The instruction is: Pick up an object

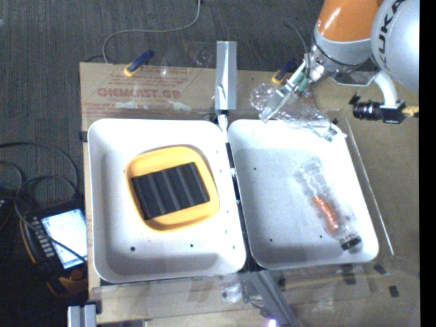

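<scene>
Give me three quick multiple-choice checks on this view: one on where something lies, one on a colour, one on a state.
1. Where does the clear plastic bottle with the orange label and black cap lie?
A. In the left white bin
B. In the right white bin
C. On the floor beyond the bench

2. What colour is the rim of the rounded tray with the black ribbed centre?
A. Green
B. Red
C. Yellow

3. How does the bottle rest?
A. Lying on its side
B. Standing upright on its base
C. Hanging from the arm

Answers:
1 B: the bottle sits on the floor of the right white bin, towards its near right corner.
2 C: a yellow border runs round the black centre, in the left white bin.
3 A: its length lies flat along the bin floor, cap towards the near corner.
</scene>
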`<state>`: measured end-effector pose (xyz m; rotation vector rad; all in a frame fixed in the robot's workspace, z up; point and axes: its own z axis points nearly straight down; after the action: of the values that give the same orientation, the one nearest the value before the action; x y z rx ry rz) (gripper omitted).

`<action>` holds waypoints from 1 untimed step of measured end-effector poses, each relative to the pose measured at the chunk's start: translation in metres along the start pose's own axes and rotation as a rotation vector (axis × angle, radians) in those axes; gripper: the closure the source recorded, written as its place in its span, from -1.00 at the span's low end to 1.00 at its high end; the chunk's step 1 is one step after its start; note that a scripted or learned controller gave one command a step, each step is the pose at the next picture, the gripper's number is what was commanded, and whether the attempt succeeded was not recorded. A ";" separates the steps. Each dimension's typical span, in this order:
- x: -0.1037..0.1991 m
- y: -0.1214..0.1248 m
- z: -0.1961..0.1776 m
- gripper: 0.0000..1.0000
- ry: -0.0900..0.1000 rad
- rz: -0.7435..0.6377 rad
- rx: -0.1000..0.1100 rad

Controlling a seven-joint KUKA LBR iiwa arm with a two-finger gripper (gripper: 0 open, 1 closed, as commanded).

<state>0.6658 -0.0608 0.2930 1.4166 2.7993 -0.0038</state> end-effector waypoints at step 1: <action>0.000 0.000 0.000 -1.00 0.000 0.000 0.000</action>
<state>0.6658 -0.0608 0.2929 1.4168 2.7995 -0.0038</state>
